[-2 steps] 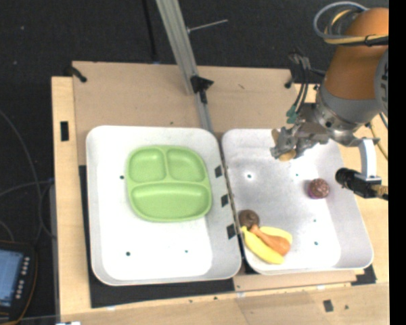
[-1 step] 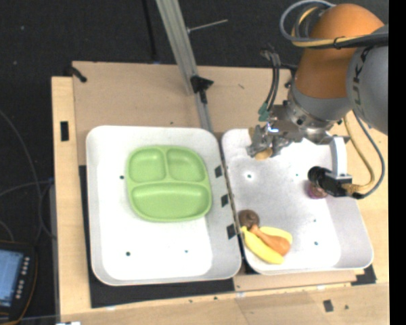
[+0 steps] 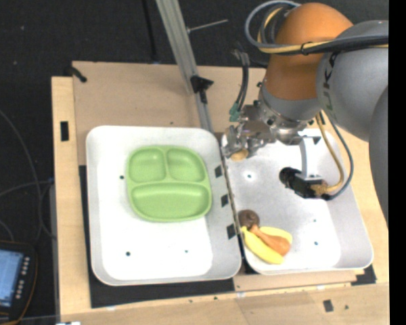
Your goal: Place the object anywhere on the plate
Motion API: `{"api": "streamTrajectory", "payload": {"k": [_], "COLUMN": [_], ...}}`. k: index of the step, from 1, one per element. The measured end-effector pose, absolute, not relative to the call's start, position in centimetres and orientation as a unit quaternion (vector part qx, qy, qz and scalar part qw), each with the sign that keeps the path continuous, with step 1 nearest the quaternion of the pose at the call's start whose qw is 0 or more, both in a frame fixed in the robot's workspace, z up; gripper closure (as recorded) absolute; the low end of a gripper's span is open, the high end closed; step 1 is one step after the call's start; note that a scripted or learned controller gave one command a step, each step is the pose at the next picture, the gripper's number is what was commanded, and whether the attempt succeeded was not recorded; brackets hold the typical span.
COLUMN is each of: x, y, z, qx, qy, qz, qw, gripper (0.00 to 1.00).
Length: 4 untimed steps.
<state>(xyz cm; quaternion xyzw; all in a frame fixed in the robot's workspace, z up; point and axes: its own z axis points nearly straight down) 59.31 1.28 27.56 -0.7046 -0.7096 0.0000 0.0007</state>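
A green divided plate [image 3: 169, 183] lies in the left white bin [image 3: 108, 249]. My gripper [image 3: 235, 146] hangs over the upper left corner of the right bin [image 3: 325, 249], just right of the divider between the bins. A small tan object [image 3: 239, 155] shows at its fingertips, and the fingers look shut on it. The plate is a short way to the gripper's lower left. The grey arm with its orange band [image 3: 304, 39] comes in from the upper right.
At the front left of the right bin lie a yellow banana-like toy [image 3: 258, 250], an orange piece [image 3: 276, 239] and a small brown piece [image 3: 247, 218]. A black cable fitting [image 3: 299, 181] hangs from the wrist over the right bin. A metal post [image 3: 183, 53] slants up behind the bins.
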Motion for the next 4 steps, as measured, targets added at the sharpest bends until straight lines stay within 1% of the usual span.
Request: {"api": "streamTrajectory", "payload": {"k": [1, 2, 3, 4], "x": [58.8, 60.0, 59.2, 59.2], "y": [5.6, 10.2, 10.1, 10.1], "z": [26.4, 23.4, 25.1, 25.0], "qx": [-0.705, -0.705, -0.706, -0.706], "qy": [-0.709, -0.709, -0.709, -0.709], "qz": [0.0, 0.0016, -0.0007, 0.0001], "qw": [0.0, 0.002, 0.0, 0.0], "gripper": [1.0, 1.0, 1.0, 0.0]}}
